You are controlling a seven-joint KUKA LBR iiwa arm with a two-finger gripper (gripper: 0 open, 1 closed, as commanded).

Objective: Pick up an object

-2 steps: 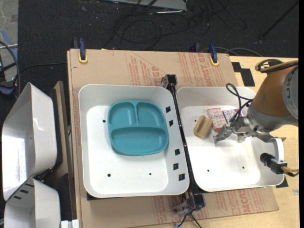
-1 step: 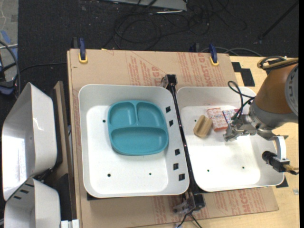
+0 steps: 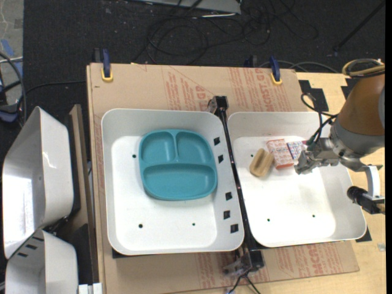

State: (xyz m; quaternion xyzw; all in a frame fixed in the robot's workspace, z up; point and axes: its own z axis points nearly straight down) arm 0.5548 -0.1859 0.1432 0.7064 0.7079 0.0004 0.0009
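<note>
In the right bin [image 3: 294,225] lie a tan bread-shaped piece [image 3: 261,163] and, just right of it, a small red-and-white packet [image 3: 283,152]. My gripper [image 3: 304,166] hangs low over the bin floor at the packet's right edge, close to it or touching it. The arm's orange band and grey wrist come in from the right above it. Nothing shows between the fingers. A teal divided plate [image 3: 177,165] rests in the left bin [image 3: 122,225].
A black divider [image 3: 233,182] runs between the two bins. Cardboard [image 3: 184,84] lies under them, clamped at the back edge. White tubs [image 3: 30,176] stand off the bench to the left. Cables cross the dark floor behind.
</note>
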